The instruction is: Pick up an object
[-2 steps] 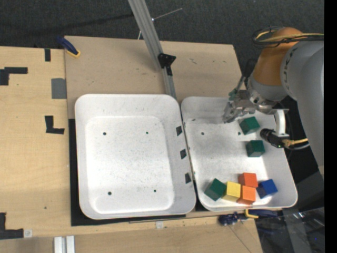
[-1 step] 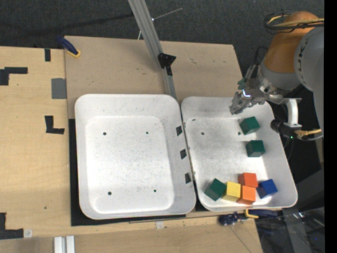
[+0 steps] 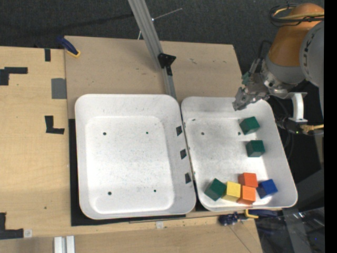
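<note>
Nearest the camera, at the near end of the right bin [image 3: 196,141], six blocks lie in a tight cluster: a green block [image 3: 215,188] at the left, a yellow block [image 3: 233,190] touching it, an orange block [image 3: 246,194] beside the yellow one, a second orange block [image 3: 249,179] just behind, and a blue block [image 3: 267,187] at the right, against the bin's rim. Two more green blocks lie apart from the cluster, farther up the same bin: one [image 3: 255,148] near the right wall at mid-length, the other [image 3: 249,125] just beyond it, toward the far end. All blocks rest on the bin floor; none is lifted.

Left bin [image 3: 84,157] sits alongside, its right rim touching the right bin's left rim. Both bins rest on a tabletop [image 3: 31,157] of pale wood.

Gripper [image 3: 241,101] hangs over the far right corner of the right bin, near the farthest green block but apart from it. Nothing shows between its fingers. Whether the fingers are spread or pressed together cannot be told at this angle. Arm [image 3: 292,41] reaches in from the right, its orange band above the wrist
</note>
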Motion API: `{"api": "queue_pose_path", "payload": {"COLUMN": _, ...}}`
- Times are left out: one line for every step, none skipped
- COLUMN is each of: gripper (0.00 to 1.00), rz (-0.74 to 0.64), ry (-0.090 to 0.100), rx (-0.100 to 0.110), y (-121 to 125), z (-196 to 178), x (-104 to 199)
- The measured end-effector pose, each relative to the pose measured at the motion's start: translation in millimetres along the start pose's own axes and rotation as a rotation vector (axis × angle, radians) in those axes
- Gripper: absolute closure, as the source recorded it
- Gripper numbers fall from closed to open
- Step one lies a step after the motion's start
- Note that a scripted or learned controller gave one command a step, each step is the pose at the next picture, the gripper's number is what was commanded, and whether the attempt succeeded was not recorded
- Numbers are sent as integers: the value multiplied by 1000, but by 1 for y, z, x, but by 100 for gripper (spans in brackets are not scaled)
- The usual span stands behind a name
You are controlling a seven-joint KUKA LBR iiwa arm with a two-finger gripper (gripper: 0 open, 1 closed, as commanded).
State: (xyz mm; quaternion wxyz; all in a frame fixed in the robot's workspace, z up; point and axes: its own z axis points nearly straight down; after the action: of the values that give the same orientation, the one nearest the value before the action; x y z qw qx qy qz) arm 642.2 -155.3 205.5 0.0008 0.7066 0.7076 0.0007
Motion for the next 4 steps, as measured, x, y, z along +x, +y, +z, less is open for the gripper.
{"api": "queue_pose_path", "payload": {"gripper": 100, "rz": -4, "ry": 2, "rx": 5, "y": -14, "z": 3, "x": 47}}
{"api": "queue_pose_path", "payload": {"gripper": 100, "rz": -5, "ry": 3, "rx": 4, "y": -42, "z": -10, "x": 99}}
{"api": "queue_pose_path", "payload": {"gripper": 100, "rz": -5, "ry": 2, "rx": 4, "y": -59, "z": -18, "x": 141}}
{"api": "queue_pose_path", "payload": {"gripper": 100, "rz": -7, "ry": 3, "rx": 5, "y": -84, "z": -27, "x": 197}}
